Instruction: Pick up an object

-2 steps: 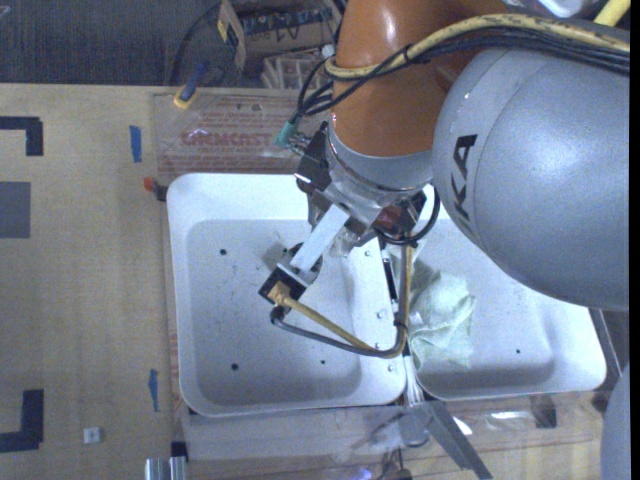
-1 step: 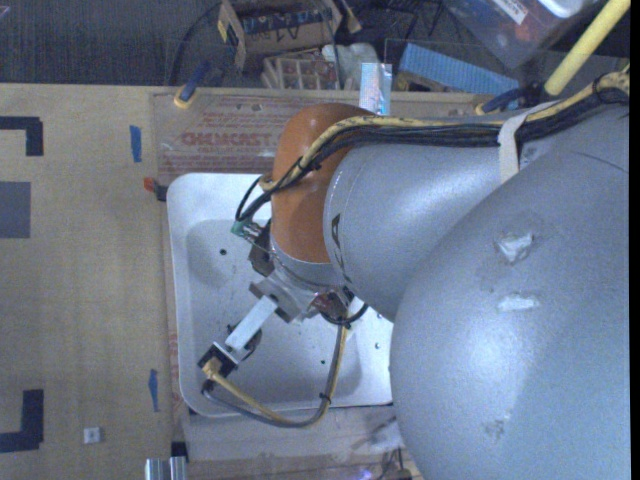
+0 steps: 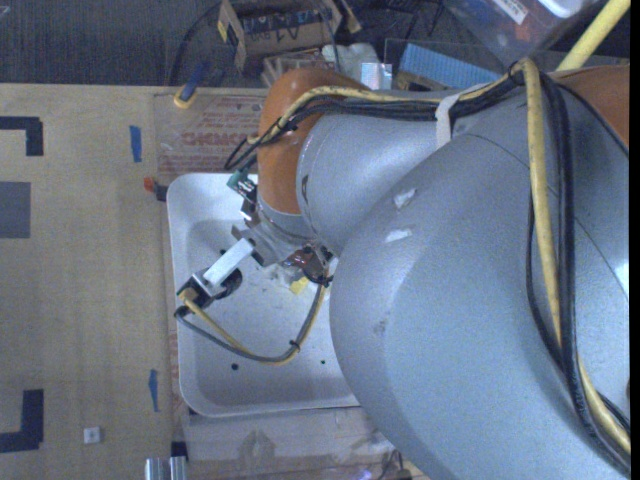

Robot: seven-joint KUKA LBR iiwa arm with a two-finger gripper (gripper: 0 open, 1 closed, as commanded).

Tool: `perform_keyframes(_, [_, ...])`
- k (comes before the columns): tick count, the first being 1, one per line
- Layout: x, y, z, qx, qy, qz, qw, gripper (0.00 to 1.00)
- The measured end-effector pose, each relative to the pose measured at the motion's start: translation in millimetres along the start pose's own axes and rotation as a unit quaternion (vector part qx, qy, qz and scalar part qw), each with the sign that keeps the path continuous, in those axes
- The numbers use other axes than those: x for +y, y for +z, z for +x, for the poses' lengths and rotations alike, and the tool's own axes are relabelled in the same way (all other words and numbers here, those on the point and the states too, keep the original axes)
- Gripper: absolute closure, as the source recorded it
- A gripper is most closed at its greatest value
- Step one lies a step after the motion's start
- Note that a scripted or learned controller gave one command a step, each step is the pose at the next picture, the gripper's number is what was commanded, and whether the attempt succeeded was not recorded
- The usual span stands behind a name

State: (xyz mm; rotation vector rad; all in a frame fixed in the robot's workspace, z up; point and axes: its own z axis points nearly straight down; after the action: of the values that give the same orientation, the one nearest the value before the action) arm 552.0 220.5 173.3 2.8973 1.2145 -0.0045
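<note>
— Why does the arm (image 3: pixel 450 268) hang so low over the white bin (image 3: pixel 215 363)?
— Probably to set the tool (image 3: pixel 298 265) near the floor, where an object would lie. The wrist covers the tool, so whether it is released or clenched cannot be told. The object is hidden beneath it.

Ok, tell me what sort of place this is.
Probably a robotics lab or workshop: a large grey robot arm reaches over a shallow white bin on a plywood bench marked with blue tape, and cardboard boxes with loose cables clutter the far edge.
</note>
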Motion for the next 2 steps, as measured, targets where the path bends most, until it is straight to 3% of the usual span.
perform_keyframes(1, [19,81,22,0.002,0.294,0.000,0.9558,1.00])
perform_keyframes(2, [60,83,-38,-0.002,0.288,-0.006,0.9575,1.00])
